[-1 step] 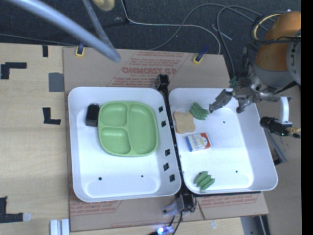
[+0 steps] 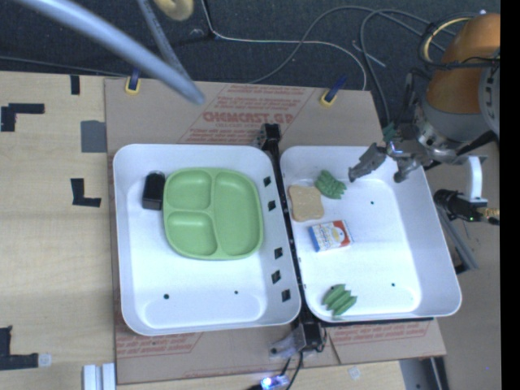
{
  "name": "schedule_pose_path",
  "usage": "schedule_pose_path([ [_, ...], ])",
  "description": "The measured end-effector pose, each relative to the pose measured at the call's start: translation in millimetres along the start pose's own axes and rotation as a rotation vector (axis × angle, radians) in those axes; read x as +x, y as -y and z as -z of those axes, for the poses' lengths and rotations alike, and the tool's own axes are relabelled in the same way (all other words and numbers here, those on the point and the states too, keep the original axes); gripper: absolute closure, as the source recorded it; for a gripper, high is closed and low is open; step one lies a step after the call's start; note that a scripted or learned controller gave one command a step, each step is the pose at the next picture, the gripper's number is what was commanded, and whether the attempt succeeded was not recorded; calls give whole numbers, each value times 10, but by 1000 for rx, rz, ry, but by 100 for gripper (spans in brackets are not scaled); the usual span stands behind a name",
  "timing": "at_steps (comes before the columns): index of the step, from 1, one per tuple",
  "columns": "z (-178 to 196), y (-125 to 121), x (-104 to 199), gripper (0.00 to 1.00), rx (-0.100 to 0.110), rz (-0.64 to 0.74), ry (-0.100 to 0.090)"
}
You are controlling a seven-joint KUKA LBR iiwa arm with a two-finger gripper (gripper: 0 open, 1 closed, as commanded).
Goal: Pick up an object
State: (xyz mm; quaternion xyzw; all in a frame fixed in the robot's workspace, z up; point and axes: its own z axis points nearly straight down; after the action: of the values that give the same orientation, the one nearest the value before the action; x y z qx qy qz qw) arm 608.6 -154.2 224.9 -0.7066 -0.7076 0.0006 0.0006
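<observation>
I see the end effector (image 2: 383, 163) above the right bin's (image 2: 422, 242) far rim, fingers spread apart and apparently holding nothing. Candidate objects lie within this bin: leafy green piece (image 2: 330, 184), bread slice (image 2: 305, 203), small carton (image 2: 329, 236), green pod (image 2: 340, 300).

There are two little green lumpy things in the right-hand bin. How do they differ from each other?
The upper green piece lies near the bin's far edge, right beside the tan bread slice and close to the claw. The lower green piece lies alone near the bin's near edge, far from the claw. The lower one looks a brighter green, the upper one duller. Both are small, ridged and lying flat.
</observation>
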Motion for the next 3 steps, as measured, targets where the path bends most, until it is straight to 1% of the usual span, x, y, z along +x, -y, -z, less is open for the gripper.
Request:
schedule_pose_path([
  [1,-440,6,-23,0,4,-1,1],
  [2,-914,-21,51,0,4,1,0],
  [3,-1400,-32,51,0,-3,-1,2],
])
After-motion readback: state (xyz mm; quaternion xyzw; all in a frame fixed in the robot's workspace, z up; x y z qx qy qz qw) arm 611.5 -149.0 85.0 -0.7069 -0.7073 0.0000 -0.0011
